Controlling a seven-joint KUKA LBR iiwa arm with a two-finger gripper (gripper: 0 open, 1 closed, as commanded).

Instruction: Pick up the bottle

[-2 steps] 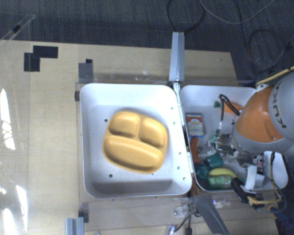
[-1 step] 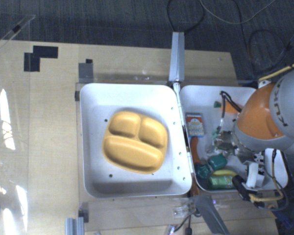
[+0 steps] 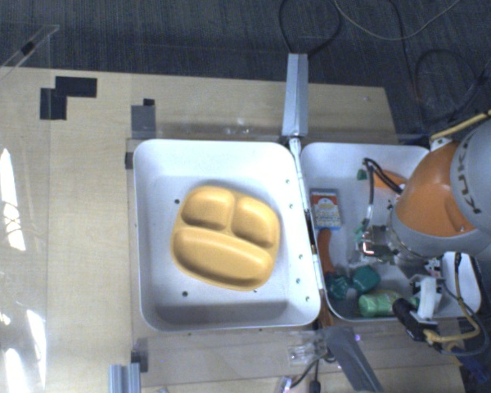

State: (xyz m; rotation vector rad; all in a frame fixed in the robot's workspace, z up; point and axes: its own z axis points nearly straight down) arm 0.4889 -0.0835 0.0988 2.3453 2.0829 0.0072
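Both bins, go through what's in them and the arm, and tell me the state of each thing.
Yellow tray: lying flat in the left bin, untouched.
Orange packet: flat in the right bin, against the divider.
Green items: clustered at the right bin's near edge.
Arm: reaching down over the right bin.

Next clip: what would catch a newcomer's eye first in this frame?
The big yellow three-compartment tray lying in the middle of the left bin. Then the arm's orange band, bent low over the right bin, where green items and a small red-topped packet crowd its near-left part.
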